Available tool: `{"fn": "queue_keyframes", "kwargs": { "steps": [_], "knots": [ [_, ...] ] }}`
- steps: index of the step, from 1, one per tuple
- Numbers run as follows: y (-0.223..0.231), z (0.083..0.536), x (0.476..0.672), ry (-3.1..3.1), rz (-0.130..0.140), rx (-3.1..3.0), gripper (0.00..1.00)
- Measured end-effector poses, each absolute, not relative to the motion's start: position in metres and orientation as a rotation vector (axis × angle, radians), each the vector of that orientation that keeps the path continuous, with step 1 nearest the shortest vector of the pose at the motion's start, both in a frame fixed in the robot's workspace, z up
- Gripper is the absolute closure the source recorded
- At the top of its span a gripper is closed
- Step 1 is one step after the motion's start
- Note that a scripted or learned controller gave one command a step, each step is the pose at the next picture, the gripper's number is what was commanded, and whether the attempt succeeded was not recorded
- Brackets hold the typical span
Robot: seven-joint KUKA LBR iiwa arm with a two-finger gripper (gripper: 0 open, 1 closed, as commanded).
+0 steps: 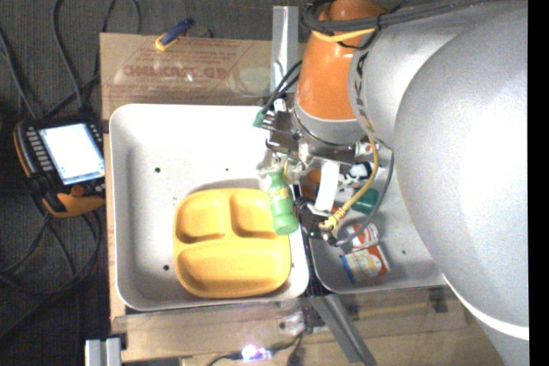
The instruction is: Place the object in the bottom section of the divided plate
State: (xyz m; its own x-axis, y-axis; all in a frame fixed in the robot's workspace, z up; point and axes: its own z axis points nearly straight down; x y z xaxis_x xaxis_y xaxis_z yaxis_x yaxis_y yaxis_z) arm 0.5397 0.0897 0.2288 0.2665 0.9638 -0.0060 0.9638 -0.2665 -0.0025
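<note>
A yellow divided plate [227, 253] lies in the left white bin [150, 184], toward its front right corner, with two small sections at the back and one wide section at the front. My gripper [283, 184] hangs over the plate's right rim, below the arm's orange band [330, 69]. A small green bottle [280, 206] with a pale cap stands upright between the fingers, just over the plate's right rear section and the bin's right wall.
The right bin [377, 279] holds a red and white can [360, 237], a blue and white packet [364, 263] and a teal piece [364, 201]. The big grey arm covers most of that bin. A handheld pendant [64, 154] lies left of the bench.
</note>
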Motion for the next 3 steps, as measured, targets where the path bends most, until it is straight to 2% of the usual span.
{"fn": "queue_keyframes", "kwargs": {
  "steps": [1,2,3],
  "knots": [
    [0.119,0.192,0.5,1.968,-0.013,2.452,1.0],
    [0.119,0.192,0.5,1.968,-0.012,2.451,0.0],
    [0.106,0.265,0.584,2.003,-0.007,2.417,0.0]
  ]
}}
